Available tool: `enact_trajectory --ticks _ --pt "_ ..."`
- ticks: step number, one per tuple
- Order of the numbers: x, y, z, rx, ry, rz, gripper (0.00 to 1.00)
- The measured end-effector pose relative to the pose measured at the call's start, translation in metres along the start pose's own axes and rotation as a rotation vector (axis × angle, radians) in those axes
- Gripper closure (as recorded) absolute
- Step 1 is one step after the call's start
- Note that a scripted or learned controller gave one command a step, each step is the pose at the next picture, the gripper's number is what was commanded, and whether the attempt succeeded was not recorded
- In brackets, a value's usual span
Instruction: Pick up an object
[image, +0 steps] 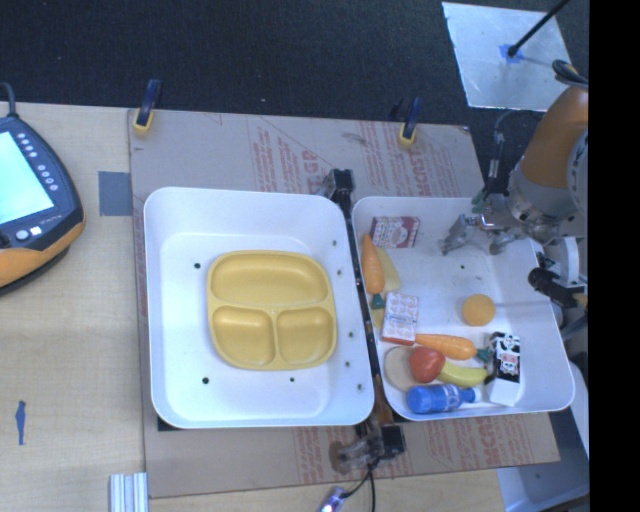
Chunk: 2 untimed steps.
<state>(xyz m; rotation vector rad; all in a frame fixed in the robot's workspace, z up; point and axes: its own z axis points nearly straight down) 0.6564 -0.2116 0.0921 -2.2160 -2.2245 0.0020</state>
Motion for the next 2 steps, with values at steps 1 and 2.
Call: enact_trajectory --ticks 1,2 --pt "0.017 -0.058 0.001 0.003 0.000 0.000 0.00" --pt "0.000 -0.115 0.001 0.002 -0.001 -0.001 0.00"
